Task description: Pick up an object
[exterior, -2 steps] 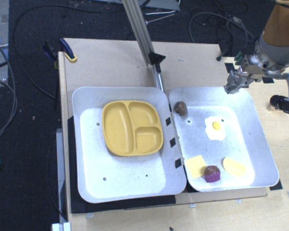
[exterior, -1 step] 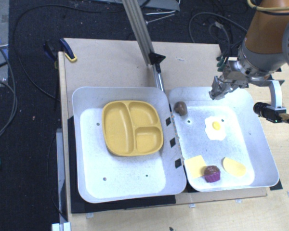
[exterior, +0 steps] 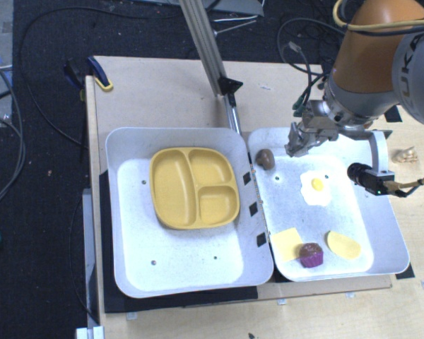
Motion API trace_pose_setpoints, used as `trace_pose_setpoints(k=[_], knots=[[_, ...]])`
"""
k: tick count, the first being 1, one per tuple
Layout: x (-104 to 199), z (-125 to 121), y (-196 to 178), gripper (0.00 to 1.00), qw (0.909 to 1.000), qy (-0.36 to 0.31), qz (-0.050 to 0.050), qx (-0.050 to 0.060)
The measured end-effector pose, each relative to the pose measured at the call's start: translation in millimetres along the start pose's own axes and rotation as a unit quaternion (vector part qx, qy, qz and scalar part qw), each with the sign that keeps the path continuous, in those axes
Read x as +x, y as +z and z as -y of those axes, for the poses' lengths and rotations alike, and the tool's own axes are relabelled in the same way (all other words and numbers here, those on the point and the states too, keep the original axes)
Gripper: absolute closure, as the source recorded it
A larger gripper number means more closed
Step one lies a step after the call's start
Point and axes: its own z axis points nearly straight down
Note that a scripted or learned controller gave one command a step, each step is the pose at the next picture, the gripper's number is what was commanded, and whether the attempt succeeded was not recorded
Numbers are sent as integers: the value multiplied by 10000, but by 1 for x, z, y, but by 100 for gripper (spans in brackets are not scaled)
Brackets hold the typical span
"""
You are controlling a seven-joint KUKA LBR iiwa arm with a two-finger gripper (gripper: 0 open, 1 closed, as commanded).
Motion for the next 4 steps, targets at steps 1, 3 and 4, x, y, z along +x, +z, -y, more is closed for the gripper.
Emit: trace_pose_setpoints(k=[1,3,4], knots=[[38,19,18,100,10000,5,1,7],[124,47,53,100,10000,-1,1,13],[121,46,52,0,10000,31,6,-1]])
